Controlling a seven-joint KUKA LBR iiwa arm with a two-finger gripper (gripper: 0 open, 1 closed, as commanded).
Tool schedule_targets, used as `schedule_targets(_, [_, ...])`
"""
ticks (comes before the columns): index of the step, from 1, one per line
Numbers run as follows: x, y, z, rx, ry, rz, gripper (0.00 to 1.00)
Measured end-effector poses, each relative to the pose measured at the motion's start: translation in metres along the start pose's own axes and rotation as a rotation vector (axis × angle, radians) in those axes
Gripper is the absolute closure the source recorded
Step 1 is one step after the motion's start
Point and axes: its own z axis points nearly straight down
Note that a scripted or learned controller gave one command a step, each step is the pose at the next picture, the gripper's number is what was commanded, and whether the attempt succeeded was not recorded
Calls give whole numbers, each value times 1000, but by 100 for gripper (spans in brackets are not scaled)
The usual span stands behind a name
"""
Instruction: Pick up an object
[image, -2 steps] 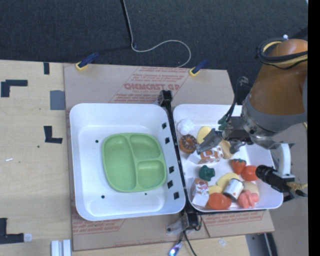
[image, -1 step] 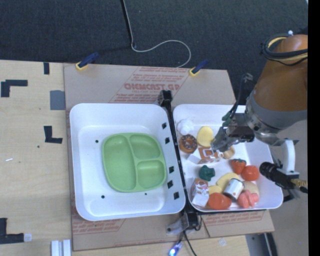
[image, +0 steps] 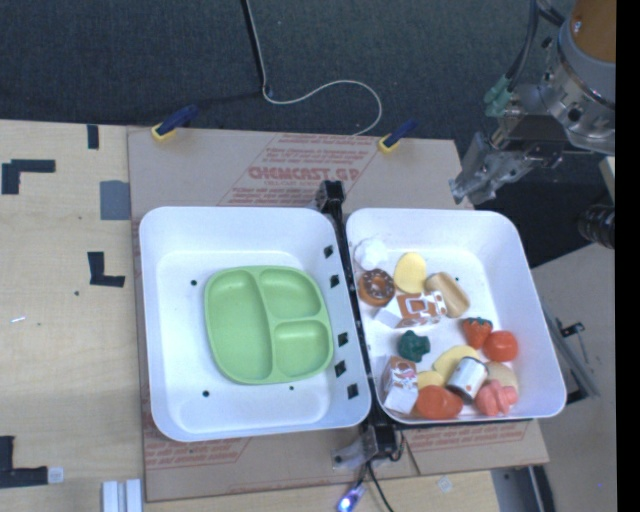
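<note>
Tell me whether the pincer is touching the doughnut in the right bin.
Apart. The camera view shows the pincer hanging above the bench beyond the right bin's far rim, while the doughnut lies inside near the divider, with bare white floor between them.

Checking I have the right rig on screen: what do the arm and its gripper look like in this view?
The arm is grey metal, rounded at the wrist, with an orange band at the frame's top right corner. Below it sits a dark, boxy gripper with grey metal fingers. A small teal fitting and thin dark cables run along the side of the wrist.
</note>
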Motion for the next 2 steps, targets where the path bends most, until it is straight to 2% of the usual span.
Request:
schedule_targets(1, [40, -20, 168, 38, -2, 1, 100])
schedule_targets(2, [87, -11, 82, 11, 1, -2, 100])
